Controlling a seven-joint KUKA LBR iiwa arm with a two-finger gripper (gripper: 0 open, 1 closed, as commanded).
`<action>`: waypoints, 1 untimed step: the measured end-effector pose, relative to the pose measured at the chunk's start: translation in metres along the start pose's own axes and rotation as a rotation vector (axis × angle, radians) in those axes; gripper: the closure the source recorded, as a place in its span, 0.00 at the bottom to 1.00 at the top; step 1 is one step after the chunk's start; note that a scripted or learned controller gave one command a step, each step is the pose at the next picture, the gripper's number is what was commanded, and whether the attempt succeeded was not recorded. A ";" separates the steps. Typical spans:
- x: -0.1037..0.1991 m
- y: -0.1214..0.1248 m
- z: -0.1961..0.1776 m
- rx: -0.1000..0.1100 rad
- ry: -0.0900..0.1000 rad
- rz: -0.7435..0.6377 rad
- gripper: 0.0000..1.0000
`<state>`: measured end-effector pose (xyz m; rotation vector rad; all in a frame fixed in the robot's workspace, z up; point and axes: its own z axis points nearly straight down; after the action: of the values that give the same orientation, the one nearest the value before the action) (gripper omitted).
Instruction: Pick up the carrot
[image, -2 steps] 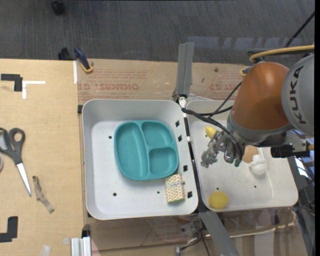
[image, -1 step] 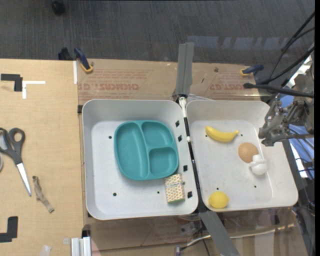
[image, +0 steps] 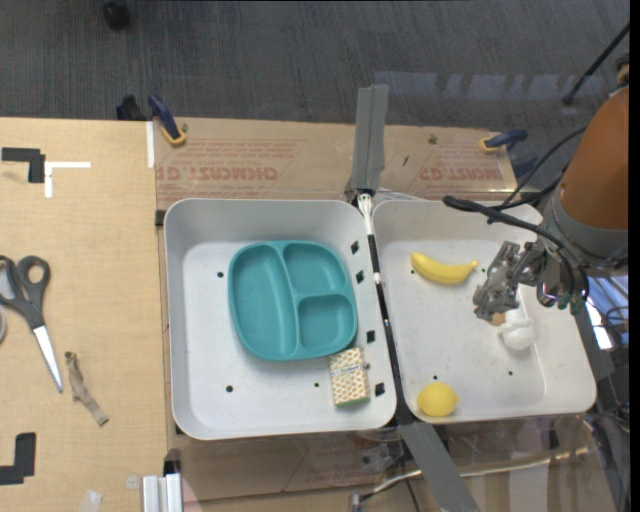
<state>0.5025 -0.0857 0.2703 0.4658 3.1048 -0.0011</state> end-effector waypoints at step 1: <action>0.000 0.000 0.000 0.000 0.000 0.000 0.00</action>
<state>0.5025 -0.0856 0.2703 0.4661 3.1045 -0.0010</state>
